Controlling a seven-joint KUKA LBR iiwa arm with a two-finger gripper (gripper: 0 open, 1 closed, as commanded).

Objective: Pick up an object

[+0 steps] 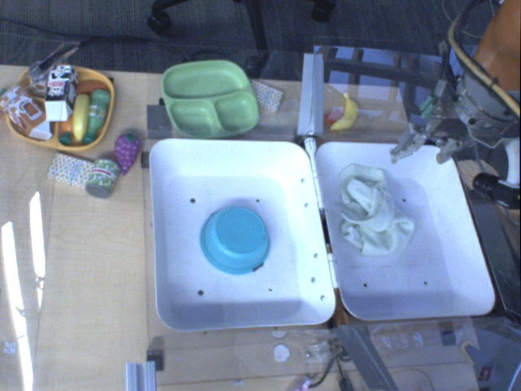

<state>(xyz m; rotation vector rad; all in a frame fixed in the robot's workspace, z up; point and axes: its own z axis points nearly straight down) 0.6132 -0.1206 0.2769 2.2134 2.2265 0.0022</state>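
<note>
evidently the gripper hovered just beyond the far rim of the right bin, its fingers spread and holding nothing, probably poised to descend; the crumpled cloth, the likeliest target, lay loose mid-bin for easy reach.

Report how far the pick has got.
Done: nothing lifted; the blue bowl lies in the left bin, the crumpled cloth in the right bin. In hand: the gripper sits open at the right bin's far edge, holding nothing. Left: descend, grasp, lift.
</note>
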